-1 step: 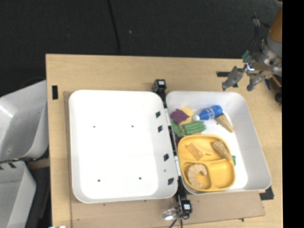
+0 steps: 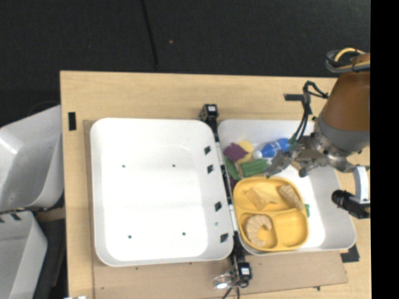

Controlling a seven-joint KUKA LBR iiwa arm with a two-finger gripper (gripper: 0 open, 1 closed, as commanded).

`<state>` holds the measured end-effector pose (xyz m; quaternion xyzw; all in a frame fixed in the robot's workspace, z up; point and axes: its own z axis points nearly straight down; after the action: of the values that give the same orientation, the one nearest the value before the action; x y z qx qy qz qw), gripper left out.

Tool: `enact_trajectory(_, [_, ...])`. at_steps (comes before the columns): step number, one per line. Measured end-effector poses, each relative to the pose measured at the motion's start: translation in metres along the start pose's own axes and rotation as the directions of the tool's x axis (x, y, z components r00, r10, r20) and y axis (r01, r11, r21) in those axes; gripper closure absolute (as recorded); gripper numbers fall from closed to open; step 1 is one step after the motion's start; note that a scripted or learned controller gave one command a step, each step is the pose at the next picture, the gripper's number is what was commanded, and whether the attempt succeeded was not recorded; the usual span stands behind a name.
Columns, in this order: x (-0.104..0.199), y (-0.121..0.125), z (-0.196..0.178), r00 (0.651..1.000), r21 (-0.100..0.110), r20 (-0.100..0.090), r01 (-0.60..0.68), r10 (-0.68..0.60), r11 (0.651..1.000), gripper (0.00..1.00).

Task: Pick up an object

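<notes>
Fingers (image 2: 282, 161): state could not be told — hovered over green item (image 2: 252, 167)
Right bin (image 2: 333, 229): held yellow tray (image 2: 293, 228), blue bottle (image 2: 274, 147)

Crowded into the right bin's (image 2: 336, 226) left half, against the wall shared with the other bin. Yellow divided tray (image 2: 272, 213) lying flat toward the near edge, tan food pieces (image 2: 260, 228) in its compartments. Purple item (image 2: 235, 152), green block (image 2: 252, 167), blue-and-white bottle (image 2: 275, 147) along the far side.
</notes>
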<state>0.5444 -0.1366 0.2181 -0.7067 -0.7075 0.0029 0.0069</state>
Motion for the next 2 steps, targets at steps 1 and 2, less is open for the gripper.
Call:
enact_trajectory(1, [0.033, -0.058, 0.076, 1.000, -0.002, 0.002, -0.001, 0.001, 1.000, 0.00])
enact_trajectory(2, [0.011, 0.004, 0.094, 1.000, -0.017, 0.007, 0.001, -0.001, 1.000, 0.00])
